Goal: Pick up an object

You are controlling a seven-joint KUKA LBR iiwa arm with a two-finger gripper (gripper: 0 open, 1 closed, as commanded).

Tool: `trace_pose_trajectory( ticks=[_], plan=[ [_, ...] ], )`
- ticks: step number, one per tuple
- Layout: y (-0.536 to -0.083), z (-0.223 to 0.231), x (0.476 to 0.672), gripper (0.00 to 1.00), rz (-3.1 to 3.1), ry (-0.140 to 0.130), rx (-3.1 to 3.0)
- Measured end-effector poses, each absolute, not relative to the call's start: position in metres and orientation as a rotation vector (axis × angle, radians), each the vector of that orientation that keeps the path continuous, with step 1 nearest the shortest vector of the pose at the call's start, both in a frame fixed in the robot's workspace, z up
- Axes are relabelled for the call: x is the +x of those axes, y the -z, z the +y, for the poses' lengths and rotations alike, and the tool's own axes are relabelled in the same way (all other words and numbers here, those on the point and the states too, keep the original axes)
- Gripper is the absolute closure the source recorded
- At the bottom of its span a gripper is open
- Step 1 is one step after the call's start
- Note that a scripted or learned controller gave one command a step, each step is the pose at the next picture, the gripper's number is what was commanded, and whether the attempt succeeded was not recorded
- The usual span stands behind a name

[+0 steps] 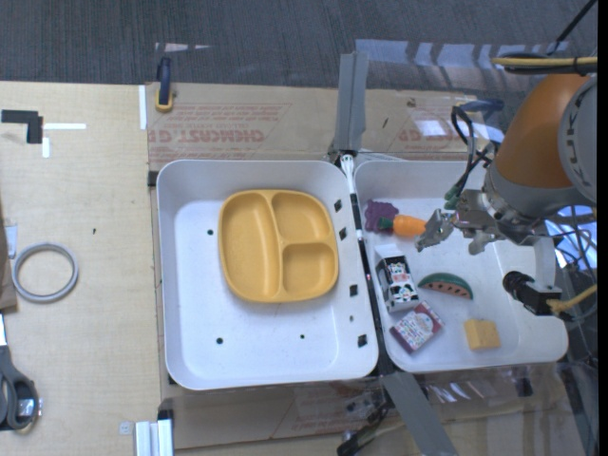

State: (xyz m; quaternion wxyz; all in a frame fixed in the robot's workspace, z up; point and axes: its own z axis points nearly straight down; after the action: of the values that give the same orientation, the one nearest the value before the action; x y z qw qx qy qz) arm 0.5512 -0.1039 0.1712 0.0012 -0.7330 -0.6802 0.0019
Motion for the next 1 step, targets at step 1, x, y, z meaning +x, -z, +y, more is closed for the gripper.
trace_pose_trajectory(
  ticks=[1],
  plan=[
    [-0.1531,-0.1753,0.5534,0.00,-1.672,-0.007,-2.658]
  ],
)
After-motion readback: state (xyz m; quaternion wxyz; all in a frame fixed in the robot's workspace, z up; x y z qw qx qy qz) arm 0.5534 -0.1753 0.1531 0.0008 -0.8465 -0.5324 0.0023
